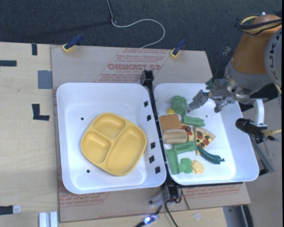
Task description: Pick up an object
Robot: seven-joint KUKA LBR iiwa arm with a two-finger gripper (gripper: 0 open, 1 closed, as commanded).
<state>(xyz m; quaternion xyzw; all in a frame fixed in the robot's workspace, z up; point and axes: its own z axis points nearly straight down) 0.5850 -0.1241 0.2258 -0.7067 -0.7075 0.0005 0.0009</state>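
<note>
Cardboard-topped worktop, two white bins. Right bin: toy food pile, light, rigid, slick plastic. Gripper spread, empty, above bin's far end. Toy hotdog chunky; best pinched across bun.

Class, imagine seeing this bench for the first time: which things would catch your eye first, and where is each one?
The big yellow divided plate stands out first, lying alone in the left bin. Next comes the colourful heap of toy food crowded along the left side of the right bin. Above that bin's upper part hangs the grey arm's pincer, with its orange band at the upper right.
</note>
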